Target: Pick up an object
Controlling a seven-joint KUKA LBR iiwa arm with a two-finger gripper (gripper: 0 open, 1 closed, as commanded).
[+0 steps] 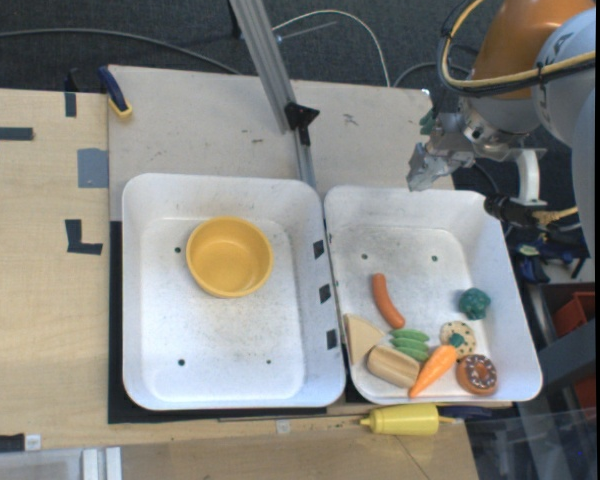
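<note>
A yellow plastic mustard bottle (404, 420) lies nearest, against the right white bin (510, 268), where an orange toy carrot (434, 367) and red sausage (387, 301) rest. Farther back, the tool (427, 167) hovers over the tabletop (200, 118).

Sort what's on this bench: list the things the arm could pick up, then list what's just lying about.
Belongs to the job:
gripper
sausage
broccoli
green pea pod
carrot
donut
cookie
bread roll
cheese wedge
yellow bowl

Just lying about:
yellow bottle
blue-and-yellow clamp
white bins
</note>
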